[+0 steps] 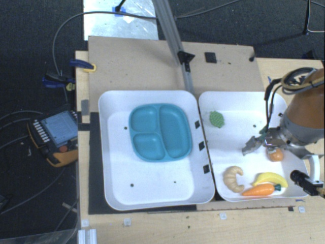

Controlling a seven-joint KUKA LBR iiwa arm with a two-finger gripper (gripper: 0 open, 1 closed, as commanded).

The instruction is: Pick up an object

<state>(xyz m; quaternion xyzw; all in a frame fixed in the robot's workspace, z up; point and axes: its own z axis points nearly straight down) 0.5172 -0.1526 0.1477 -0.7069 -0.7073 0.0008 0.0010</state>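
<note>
Your end effector [264, 144] hangs low in the right bin [233, 103], orange ball [275, 155] at its 4 o'clock; finger spread cannot be told. Croissant [233, 178], banana [270, 179] and carrot [259, 190] cluster at 6 o'clock, probably harder to isolate.

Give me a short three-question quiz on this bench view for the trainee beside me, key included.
1. True or false: the blue divided plate lies in the same bin as the croissant.
2. Which item lies farthest from the others in the right bin? A) banana B) green object C) carrot
3. Fill in: the small orange object lies right beside the ____.

Key
1. False: the plate is in the left bin, the croissant in the right one.
2. B
3. claw
</note>
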